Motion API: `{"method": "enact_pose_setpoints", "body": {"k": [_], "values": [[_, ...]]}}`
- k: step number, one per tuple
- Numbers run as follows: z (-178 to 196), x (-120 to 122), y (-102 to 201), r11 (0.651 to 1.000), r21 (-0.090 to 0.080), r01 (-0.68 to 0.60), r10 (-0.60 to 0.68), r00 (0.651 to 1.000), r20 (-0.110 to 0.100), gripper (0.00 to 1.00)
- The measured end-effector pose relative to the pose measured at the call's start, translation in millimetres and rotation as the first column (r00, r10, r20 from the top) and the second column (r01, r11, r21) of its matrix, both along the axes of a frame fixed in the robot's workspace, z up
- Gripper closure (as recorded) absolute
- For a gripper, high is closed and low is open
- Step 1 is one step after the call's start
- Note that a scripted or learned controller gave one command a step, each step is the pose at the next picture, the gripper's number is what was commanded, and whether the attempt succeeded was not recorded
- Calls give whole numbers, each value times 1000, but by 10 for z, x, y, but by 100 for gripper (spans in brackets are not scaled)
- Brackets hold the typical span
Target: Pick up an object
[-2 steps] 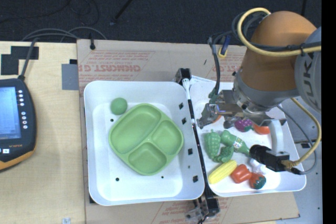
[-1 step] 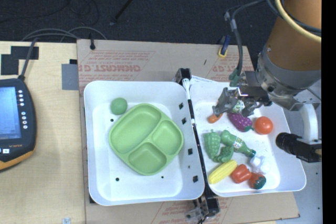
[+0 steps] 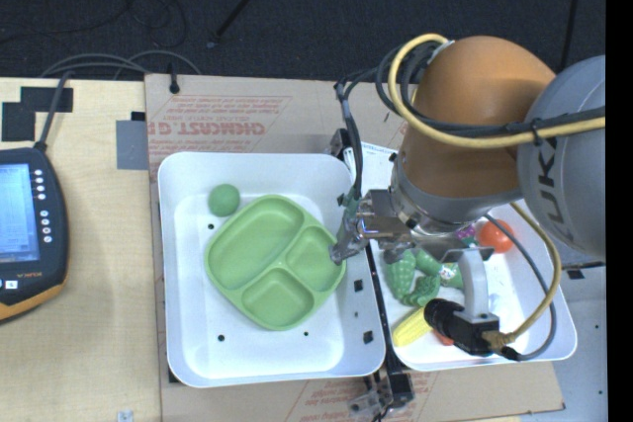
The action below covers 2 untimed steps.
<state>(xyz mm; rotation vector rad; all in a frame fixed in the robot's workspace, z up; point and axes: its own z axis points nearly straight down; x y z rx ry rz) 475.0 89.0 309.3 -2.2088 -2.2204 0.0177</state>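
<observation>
Largely hidden beneath the arm [image 3: 475,114], the gripper [image 3: 348,240] is seen low over the wall shared by the two bins, just beside the right edge of a green divided plate [image 3: 267,264]. Whether it is open or closed, or has hold of anything, cannot be told. The plate is laid in the left bin [image 3: 170,311], with a green ball [image 3: 224,200] near it. A green leafy toy [image 3: 411,278], a yellow piece [image 3: 409,329] and an orange piece [image 3: 496,235] are found in the right bin [image 3: 566,343].

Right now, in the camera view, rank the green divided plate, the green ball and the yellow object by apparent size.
1. green divided plate, by far the largest.
2-3. green ball and yellow object: they look about alike, and the yellow one is partly hidden, so I won't rank them.
</observation>
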Motion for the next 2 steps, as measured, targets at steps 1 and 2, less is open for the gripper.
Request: {"method": "enact_pose_setpoints", "body": {"k": [1,2], "values": [[1022,20,239,1000,3,2,-2,1000,20,100],[1052,14,251,1000,-3,-3,3,1000,5,100]]}}
